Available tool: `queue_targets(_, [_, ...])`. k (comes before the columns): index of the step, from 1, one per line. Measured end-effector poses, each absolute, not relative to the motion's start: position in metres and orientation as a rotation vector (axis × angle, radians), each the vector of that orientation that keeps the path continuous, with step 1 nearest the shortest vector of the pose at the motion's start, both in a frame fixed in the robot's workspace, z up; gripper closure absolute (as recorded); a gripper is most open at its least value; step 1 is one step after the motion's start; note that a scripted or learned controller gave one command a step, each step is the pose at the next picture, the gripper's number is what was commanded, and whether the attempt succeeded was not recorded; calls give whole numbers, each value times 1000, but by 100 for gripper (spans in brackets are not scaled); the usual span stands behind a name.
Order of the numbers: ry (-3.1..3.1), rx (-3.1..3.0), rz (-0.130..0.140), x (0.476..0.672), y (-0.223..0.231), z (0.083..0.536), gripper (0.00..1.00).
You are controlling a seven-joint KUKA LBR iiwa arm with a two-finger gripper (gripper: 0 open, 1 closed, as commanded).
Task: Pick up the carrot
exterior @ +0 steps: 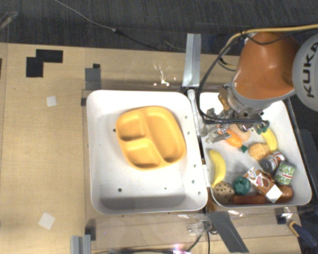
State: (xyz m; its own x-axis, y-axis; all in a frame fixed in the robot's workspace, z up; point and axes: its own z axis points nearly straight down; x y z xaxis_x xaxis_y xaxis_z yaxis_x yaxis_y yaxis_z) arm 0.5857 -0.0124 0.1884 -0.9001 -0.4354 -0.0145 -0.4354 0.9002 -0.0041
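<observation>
The carrot (234,140) is a small, bright orange piece with a rounded end, lying in the upper left part of the right bin (299,142), close to the bin's inner wall. Only part of it shows; the rest is covered by the claw (226,134) and its fittings. The claw hangs directly over the carrot, its dark and silver hardware reaching down at the carrot's left and upper side, seemingly touching it. Whether the claw is open, closed or gripping the carrot cannot be told from this angle, since the wrist blocks the tips.

Just right of the carrot lies a tan, bumpy toy (259,152), and above that a yellow banana (270,140) tilted along the bin's right half. A second banana (218,166) lies below the carrot, near the bin's left wall. Along the bin's lower edge sit a green broccoli-like piece (240,184), a brown sausage (249,199), a small carton (261,180) and a green and white can (285,174), all crowded together.

The arm's wide orange band (265,65) looms over the bin's top edge, with black cables looping off its left side. The left bin (100,142) holds a yellow divided plate (148,136) near its middle. Both bins rest on the wooden table (37,157).
</observation>
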Motion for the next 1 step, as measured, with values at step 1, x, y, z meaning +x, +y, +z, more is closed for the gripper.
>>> queue_targets(1, [3109,-315,-4,636,-73,294,100])
